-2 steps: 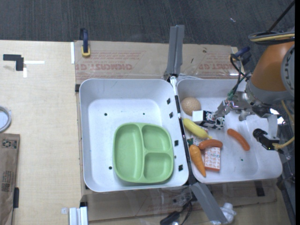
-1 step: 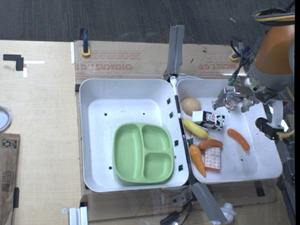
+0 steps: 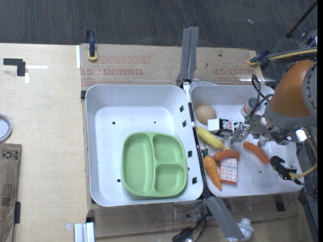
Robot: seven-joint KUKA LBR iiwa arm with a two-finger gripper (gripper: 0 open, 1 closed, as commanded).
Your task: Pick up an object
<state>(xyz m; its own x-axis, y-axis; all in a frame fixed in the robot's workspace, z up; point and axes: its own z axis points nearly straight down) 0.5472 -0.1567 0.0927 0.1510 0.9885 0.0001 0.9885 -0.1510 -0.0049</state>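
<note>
My gripper hangs low over the middle of the right bin, at the end of the grey arm with the orange band. Just left of it lies a small white and black box. Below and to the right rests an orange sausage-shaped piece. Further left are a tan round piece, a yellow banana, a carrot, a reddish sausage and a red and white packet. I see nothing held in the gripper.
The left bin holds a green divided plate. A grey divider runs between the bins at the back. Cables and a black fitting hang by the right bin's right wall.
</note>
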